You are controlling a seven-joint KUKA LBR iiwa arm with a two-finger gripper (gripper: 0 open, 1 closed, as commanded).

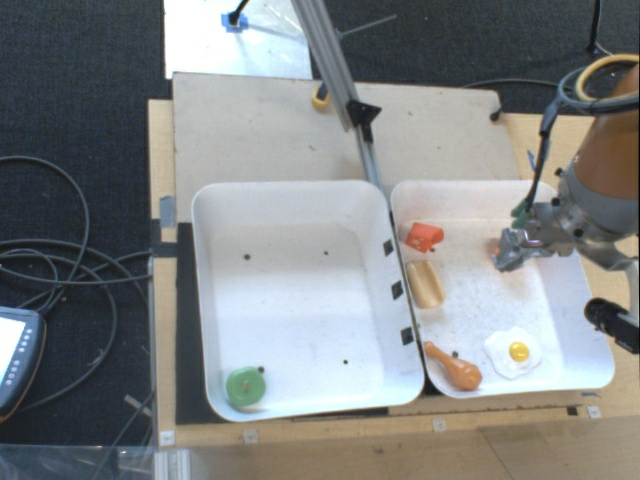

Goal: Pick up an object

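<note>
Two shallow white bins sit side by side on the desk (250, 128). The left bin (210, 208) has one thing in it, a round green piece (245, 386). The right bin (575, 288) has four: one red block (425, 235), one tan bun-like piece (427, 284), one orange drumstick-shaped toy (455, 367) and one fried egg (514, 353). That makes five objects in all.

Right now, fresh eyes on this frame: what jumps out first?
The grey arm with its orange band reaches in from the right, its gripper hanging over the right bin. That bin holds the bright things: a red block, a hot dog bun, an orange drumstick and a fried egg. The left bin has a lone green round piece in its near left corner.
</note>
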